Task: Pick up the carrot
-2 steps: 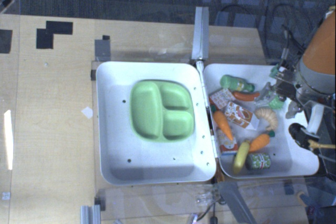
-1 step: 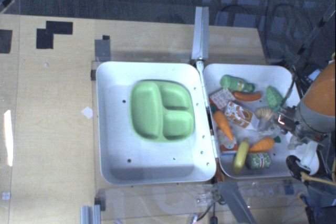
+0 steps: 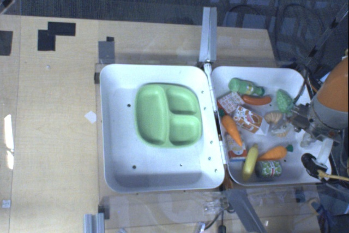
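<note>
the gripper, its state impossible to tell, hung at the right bin's edge; two carrots sat crowded, risking a wrong grab.

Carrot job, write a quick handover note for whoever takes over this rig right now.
Hand: at the right edge of the right bin, above the toys; grip state unreadable, nothing seen held.
Carrots: one carrot lies near the bin's left wall, a second carrot sits lower right beside the banana.
Left bin holds the green tray.
Done: no pickup yet.
Left: descend on a carrot, grip, lift.
</note>
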